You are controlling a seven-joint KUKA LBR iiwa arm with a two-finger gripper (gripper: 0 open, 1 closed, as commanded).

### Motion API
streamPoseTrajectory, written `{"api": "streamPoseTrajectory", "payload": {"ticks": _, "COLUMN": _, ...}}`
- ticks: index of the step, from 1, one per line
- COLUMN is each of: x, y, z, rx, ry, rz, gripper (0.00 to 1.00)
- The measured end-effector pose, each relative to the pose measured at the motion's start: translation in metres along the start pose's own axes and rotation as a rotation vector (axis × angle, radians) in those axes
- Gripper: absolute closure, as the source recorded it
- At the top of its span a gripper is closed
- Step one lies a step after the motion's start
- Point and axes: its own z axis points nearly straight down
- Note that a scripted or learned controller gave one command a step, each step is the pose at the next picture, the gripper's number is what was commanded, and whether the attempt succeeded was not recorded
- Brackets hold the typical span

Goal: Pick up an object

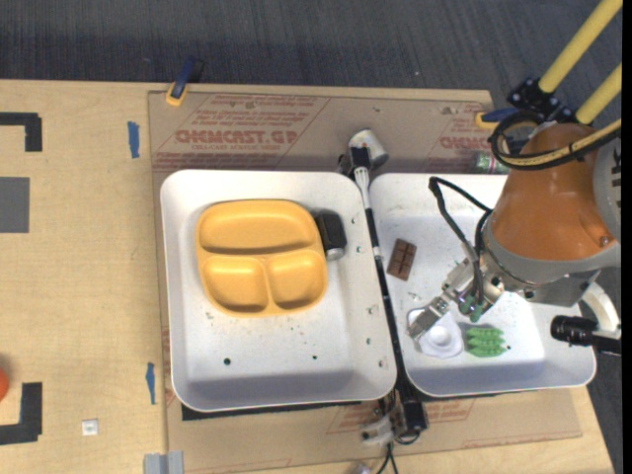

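Claw (432,321), grip state unclear, mid right bin (563,371), beside green object (485,342).

A: Where's the arm (549,205) seen?
B: It's reached in from the right, orange band sat just above the grey wrist (538,276).
A: And the gripper (432,322)?
B: It's angled down-left off the wrist, pointed low.

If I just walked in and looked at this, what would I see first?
Probably the big yellow divided tray, sitting in the left white bin. Next, the robot arm's bright orange band over the right white bin, with its gripper low over a small green toy and a white cap.
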Motion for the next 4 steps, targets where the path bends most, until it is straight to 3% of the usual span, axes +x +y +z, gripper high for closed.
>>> {"api": "streamPoseTrajectory", "payload": {"ticks": 1, "x": -0.039, "y": -0.040, "z": 0.029, "rx": 0.000, "ry": 0.000, "rz": -0.292, "gripper": 0.00}}
{"api": "streamPoseTrajectory", "payload": {"ticks": 2, "x": -0.088, "y": -0.041, "z": 0.049, "rx": -0.002, "ry": -0.005, "rz": -0.445, "gripper": 0.00}}
{"api": "streamPoseTrajectory", "payload": {"ticks": 3, "x": -0.144, "y": -0.021, "z": 0.052, "rx": -0.003, "ry": -0.005, "rz": -0.366, "gripper": 0.00}}
{"api": "streamPoseTrajectory", "payload": {"ticks": 4, "x": -0.211, "y": -0.040, "z": 0.091, "rx": -0.002, "ry": -0.006, "rz": -0.254, "gripper": 0.00}}
